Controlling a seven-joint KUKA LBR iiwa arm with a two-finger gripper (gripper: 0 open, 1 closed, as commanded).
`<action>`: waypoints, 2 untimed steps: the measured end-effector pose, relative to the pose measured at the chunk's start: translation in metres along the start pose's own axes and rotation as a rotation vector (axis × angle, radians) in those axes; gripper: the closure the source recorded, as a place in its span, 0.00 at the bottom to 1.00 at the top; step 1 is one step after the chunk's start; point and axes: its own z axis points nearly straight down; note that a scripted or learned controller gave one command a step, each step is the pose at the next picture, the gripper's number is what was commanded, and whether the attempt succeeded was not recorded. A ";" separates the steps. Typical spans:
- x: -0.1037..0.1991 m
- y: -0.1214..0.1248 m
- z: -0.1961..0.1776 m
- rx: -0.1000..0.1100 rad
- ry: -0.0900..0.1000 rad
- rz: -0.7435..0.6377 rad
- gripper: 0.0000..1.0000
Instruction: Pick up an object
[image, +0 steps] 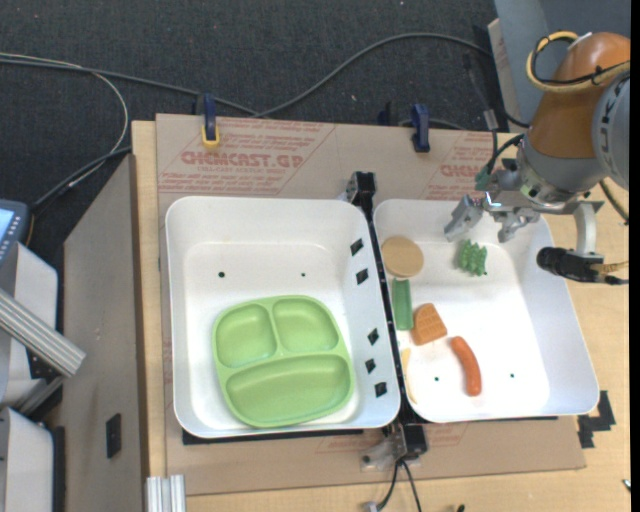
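The right bin (545, 330) holds several toy foods: a green broccoli piece (473, 259), a round tan cookie (402, 256), a green stick (401, 303), an orange wedge (430, 324) and a red sausage (467, 364). My gripper (488, 220) hangs over the bin's far side, just above and behind the broccoli. Its two fingers are spread apart, with nothing between them.
The left bin (190, 300) carries a green divided plate (284, 358). A black divider with clips runs between the bins. Two clamps (210, 120) hold the cardboard base at the back. Cables trail across the dark floor behind.
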 end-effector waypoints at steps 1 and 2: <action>0.008 -0.007 0.051 0.000 0.000 0.000 0.00; 0.007 -0.004 0.094 -0.008 -0.004 -0.001 0.00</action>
